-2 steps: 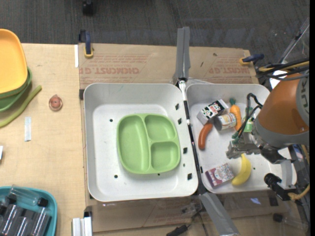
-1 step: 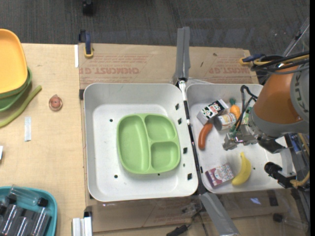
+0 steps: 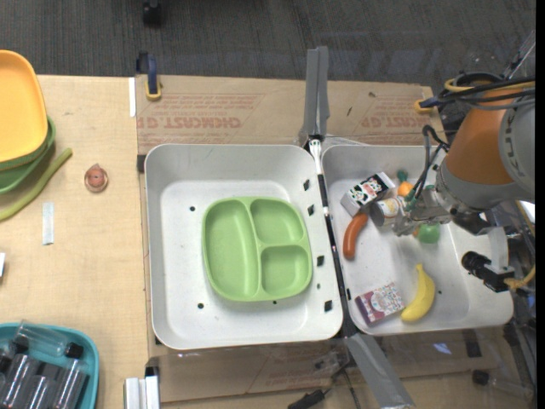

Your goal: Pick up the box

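Observation:
Two boxes lie in the right bin. A white carton with a black-and-white print rests near the bin's back left. A small maroon and white box lies flat at the front, beside a banana. My gripper hangs low over the middle of the right bin, just right of the printed carton and well behind the maroon box. It is among a small pale bottle-like thing and a green object. No box is seen in its grasp.
A red sausage-shaped toy lies left of the gripper, and a small orange piece sits behind it. The left bin holds a green divided plate. The arm's orange band overhangs the right bin's far edge.

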`<move>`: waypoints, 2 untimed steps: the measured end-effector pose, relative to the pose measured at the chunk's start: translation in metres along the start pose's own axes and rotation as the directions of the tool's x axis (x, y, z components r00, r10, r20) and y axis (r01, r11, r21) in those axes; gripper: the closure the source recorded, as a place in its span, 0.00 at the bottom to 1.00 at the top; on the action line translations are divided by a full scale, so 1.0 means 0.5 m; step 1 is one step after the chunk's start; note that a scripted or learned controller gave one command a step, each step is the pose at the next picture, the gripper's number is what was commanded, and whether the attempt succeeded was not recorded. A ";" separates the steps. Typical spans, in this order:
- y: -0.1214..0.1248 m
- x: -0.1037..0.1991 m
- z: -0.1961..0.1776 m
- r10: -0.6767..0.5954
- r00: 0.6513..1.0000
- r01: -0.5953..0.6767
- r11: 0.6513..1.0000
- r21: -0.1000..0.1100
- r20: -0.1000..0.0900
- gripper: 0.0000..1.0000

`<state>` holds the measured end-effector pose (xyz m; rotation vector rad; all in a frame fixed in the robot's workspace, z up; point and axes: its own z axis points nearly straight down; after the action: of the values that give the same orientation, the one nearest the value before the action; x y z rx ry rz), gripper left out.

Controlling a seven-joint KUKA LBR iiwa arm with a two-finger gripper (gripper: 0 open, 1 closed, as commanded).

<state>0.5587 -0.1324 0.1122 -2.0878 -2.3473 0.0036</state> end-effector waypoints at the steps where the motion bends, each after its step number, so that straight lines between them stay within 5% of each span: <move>1: -0.100 0.032 -0.073 -0.124 0.992 0.124 0.992 0.000 -0.001 0.00; 2: -0.115 0.084 0.020 0.018 1.000 -0.018 1.000 0.002 -0.002 0.00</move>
<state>0.4969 -0.0975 0.1022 -2.1066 -2.3267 0.0039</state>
